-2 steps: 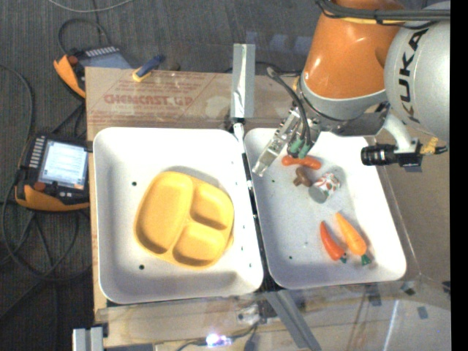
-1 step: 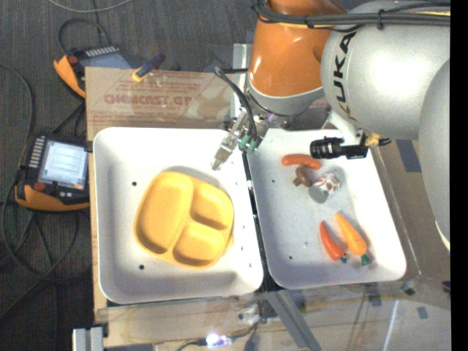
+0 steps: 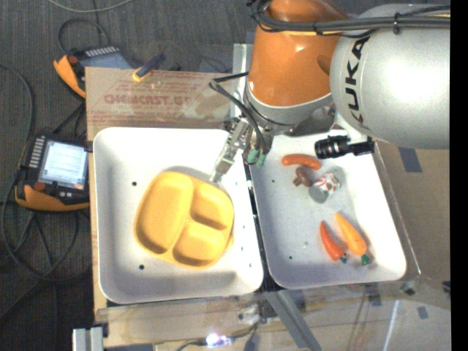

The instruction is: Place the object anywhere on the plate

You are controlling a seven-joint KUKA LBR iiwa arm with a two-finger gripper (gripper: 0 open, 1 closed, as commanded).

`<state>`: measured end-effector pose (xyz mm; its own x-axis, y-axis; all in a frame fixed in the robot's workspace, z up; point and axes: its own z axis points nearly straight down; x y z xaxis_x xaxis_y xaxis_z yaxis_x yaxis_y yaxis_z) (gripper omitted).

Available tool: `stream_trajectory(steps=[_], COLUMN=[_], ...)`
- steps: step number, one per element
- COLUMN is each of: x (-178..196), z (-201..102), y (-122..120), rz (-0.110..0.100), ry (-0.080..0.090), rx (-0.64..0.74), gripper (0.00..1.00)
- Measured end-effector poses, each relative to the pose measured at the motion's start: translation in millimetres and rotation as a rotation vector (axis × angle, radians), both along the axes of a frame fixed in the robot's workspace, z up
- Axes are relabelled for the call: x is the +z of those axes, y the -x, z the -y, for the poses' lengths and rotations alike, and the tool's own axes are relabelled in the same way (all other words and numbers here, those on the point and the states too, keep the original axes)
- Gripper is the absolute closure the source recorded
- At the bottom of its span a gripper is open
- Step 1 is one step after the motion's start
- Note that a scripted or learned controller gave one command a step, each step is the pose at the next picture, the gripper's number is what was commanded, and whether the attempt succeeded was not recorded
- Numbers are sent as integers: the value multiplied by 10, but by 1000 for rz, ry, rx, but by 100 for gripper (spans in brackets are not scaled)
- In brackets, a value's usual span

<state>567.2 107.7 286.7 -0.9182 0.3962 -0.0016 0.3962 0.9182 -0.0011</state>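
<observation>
Gripper (image 3: 221, 168) hangs over yellow plate's (image 3: 186, 219) upper right rim in left bin (image 3: 110, 269), fingers look closed and possibly empty, carrots (image 3: 344, 238) in right bin (image 3: 387, 262).

a cardboard sheet (image 3: 157, 101) lies behind the two white bins (image 3: 110, 269), and a handheld pendant (image 3: 58, 170) with a lit screen rests on the floor.

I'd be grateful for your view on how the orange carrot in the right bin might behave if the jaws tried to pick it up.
The carrot looks tapered and rounded, so it may roll or slip out of a pinch. It appears to be a small, glossy toy, probably light and stiff. It lies touching a red-orange piece, so a push would likely shift both.
</observation>
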Motion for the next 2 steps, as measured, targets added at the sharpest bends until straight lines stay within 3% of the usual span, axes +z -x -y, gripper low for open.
stream_trajectory(steps=[1,2], x=[-410,-513], z=[-214,394], y=[-409,-71], rz=[-1,0], ry=[-2,-1], rx=[-307,291], gripper=[100,100])
